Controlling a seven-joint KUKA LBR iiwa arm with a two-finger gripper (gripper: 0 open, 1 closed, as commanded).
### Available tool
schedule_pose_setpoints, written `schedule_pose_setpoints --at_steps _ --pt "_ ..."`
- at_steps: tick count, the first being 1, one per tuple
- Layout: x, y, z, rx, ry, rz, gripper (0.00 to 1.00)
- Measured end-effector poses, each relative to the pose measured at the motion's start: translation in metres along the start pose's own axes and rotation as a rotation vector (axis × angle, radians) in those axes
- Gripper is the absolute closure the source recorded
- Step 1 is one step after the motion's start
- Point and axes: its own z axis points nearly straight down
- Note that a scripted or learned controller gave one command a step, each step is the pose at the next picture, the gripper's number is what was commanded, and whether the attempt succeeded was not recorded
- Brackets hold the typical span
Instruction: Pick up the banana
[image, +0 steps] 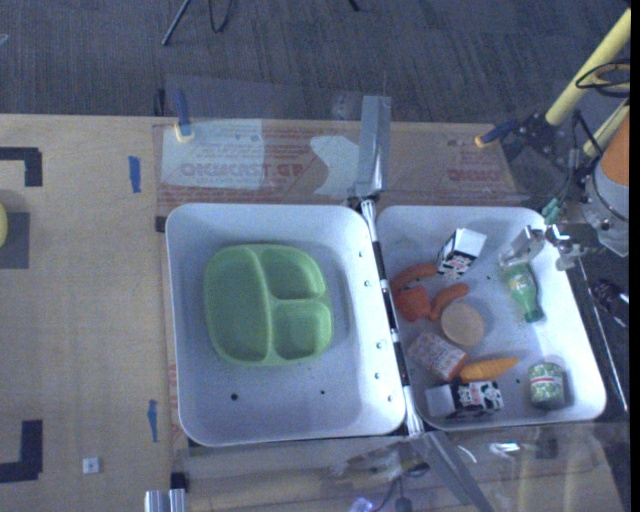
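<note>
Arm (612, 170) enters from the right, orange-banded wrist raised; gripper (540, 240) angled leftward and downward, its metal tip pale.

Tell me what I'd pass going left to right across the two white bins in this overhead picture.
Left bin → green divided tray → right bin → orange food pieces → round tan disc → green bottle → small green can → gripper at the right bin's far corner.
</note>
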Motion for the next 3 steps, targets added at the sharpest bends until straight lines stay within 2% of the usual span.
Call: schedule_pose_setpoints --at_steps 1,2,3 --pt "0.038 0.014 0.030 0.001 0.000 -0.004 0.00" --pt "0.001 -0.069 0.079 0.000 0.000 -0.138 0.00" --pt "0.065 -0.104 0.043 0.000 0.001 -0.453 0.00"
